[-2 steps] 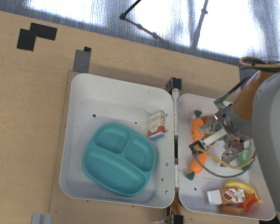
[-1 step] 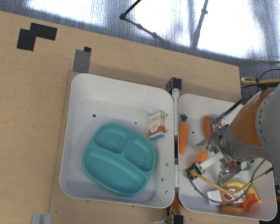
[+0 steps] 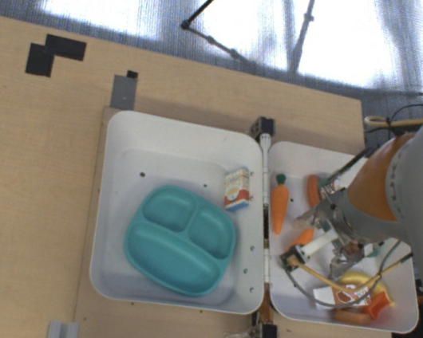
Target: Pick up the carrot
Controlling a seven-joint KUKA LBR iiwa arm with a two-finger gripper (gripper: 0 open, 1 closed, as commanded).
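Atop wooden bench [image 3: 24,196], carrot [image 3: 278,203] in right bin [image 3: 300,162], gripper [image 3: 328,240] near, grip unreadable, perhaps carpet [image 3: 364,37] beyond

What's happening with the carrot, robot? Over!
Gripper down in right bin, apart from carrot. Carrot lies loose by the bin's left wall, not held. Nothing lying on it.

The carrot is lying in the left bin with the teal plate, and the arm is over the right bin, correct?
No: the camera view shows the carrot in the right bin; the teal plate is in the left bin, and the arm is over the right bin.
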